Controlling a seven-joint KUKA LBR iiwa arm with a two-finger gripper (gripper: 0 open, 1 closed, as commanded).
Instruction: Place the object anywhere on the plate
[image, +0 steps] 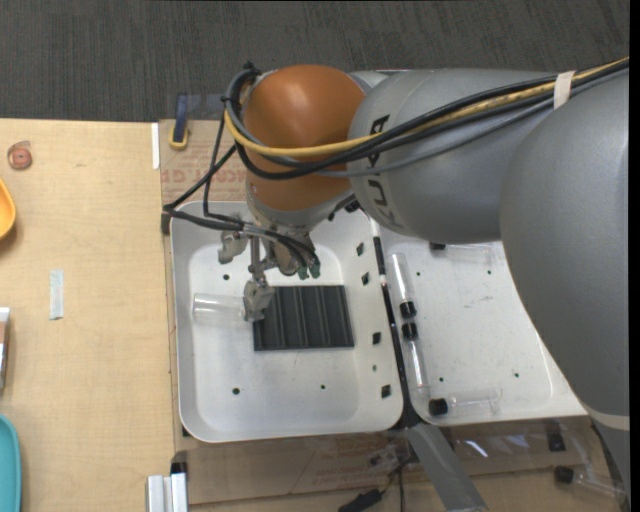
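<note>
A black ridged plate (305, 318) lies flat in the middle of the left bin (205, 400). A small clear object (209, 307) rests on the bin floor just left of the plate, apart from it. My gripper (256, 300) hangs from the orange wrist band (300, 130) over the plate's upper left corner, between the clear object and the plate. Nothing shows as held in it. The arm's bulk hides the back part of the left bin.
The right bin (480, 330) sits alongside, under the grey arm. A clear-and-black rod (407, 320) lies along the divider between the bins. To the left is a wooden bench top (90, 300) with small items at its edge.
</note>
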